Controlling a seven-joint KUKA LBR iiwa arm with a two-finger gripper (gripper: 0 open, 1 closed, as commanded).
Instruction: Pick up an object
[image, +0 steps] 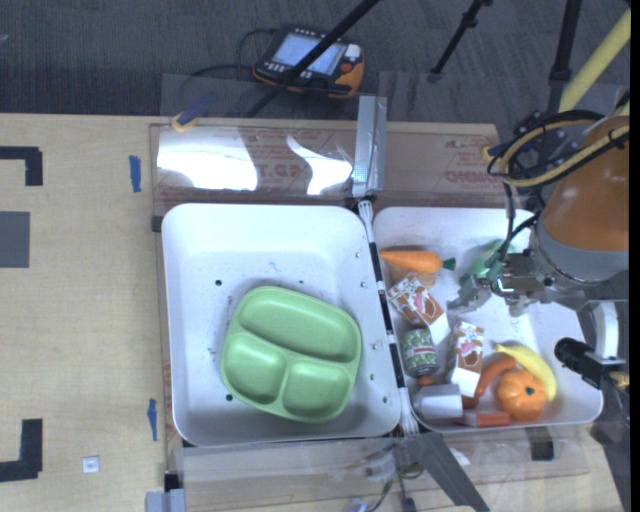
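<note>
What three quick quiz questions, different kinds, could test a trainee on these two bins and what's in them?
1. True or false: the green divided tray lies in the right bin.
2. Which lies closest to the bin's far edge? A) carrot B) banana C) orange fruit
3. Fill in: the gripper hangs over the ___ bin.

Key: 1 false, it lies in the left bin; 2 A; 3 right.
</note>
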